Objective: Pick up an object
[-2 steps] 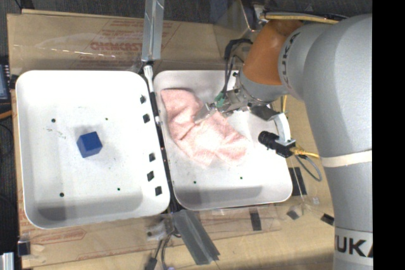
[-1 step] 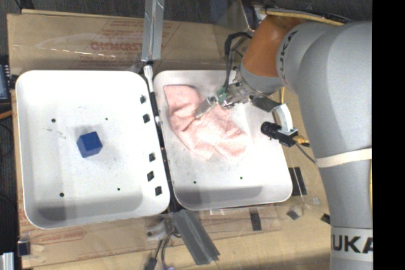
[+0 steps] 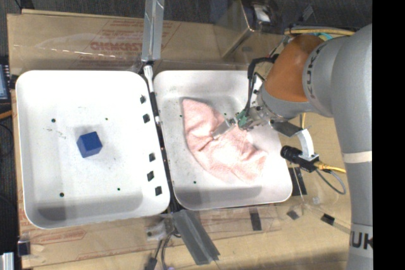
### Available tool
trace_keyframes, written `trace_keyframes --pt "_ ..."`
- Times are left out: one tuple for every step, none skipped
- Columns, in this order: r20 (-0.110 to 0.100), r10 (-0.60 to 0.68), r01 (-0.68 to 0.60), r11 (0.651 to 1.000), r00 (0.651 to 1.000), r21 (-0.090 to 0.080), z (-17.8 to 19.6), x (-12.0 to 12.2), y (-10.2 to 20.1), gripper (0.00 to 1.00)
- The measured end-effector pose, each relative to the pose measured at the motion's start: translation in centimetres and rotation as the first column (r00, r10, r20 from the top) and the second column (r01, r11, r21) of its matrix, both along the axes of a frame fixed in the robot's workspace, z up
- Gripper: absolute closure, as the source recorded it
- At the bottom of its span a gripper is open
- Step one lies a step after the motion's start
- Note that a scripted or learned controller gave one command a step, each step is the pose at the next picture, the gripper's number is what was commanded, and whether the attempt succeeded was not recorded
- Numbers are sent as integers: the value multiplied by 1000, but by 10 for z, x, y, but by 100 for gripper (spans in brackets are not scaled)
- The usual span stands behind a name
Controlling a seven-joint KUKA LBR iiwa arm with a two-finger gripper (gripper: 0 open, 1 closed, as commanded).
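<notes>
My end effector sits low on the right part of the pink cloth in the right bin, finger spacing indeterminate, the cloth's long axis running far-left to near-right beneath and mostly left of me.

Two white bins side by side; left bin holds a blue cube near its middle; right bin holds a crumpled pink cloth; grey arm reaches in from the right; gripper sits low over the cloth's upper right part, touching it.
</notes>
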State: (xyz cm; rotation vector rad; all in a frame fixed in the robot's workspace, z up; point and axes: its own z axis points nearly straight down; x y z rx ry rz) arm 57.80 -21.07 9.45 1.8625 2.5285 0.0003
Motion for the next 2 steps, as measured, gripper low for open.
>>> trace_keyframes --pt "0 -1 1 1000 1000 0 0 0 0 0" --pt "-2 -382 382 924 924 1 1 5 6 0"
